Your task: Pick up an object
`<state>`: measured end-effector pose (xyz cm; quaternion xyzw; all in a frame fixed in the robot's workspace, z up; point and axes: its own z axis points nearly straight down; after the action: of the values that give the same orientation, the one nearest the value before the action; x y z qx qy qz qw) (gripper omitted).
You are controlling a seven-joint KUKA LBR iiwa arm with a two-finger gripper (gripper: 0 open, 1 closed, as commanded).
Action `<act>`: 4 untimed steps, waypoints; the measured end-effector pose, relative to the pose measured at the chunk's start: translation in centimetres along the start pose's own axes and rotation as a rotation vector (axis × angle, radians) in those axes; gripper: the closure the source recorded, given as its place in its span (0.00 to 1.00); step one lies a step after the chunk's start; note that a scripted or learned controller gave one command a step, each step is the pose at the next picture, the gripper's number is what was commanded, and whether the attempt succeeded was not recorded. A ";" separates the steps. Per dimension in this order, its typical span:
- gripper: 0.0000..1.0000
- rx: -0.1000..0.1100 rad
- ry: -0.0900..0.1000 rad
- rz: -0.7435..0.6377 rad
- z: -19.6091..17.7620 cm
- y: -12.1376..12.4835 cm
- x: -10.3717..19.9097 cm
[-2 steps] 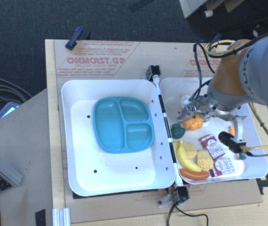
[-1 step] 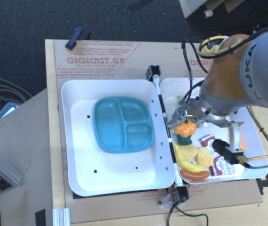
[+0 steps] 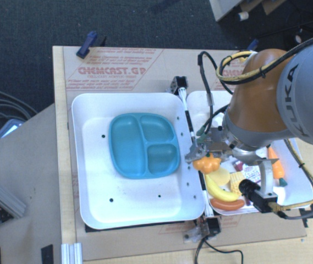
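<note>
Camera view, from bench-side. Item: tool, low over the right bin, at its left wall; fingers hidden under the wrist, so I cannot tell whether it grips anything. Item: orange toy just beneath it, beside a banana and a red sausage. Handling note: descend squarely on the orange toy, clear of the dividing wall. Room: the toys crowd together; the left bin, holding a blue tray, offers wide open floor.

A divided tray lies in the left bin.
</note>
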<state>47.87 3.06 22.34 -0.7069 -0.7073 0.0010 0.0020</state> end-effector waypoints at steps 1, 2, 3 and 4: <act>1.00 -0.003 -0.001 -0.001 -2.1 0.0 5.9; 1.00 -0.004 -0.002 0.002 -4.1 4.1 -2.6; 1.00 0.000 -0.001 0.000 -4.2 0.9 -0.4; 1.00 0.000 -0.001 0.001 -4.3 0.0 -2.3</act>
<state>47.88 0.77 26.64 -0.7074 -0.7068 0.0012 0.0015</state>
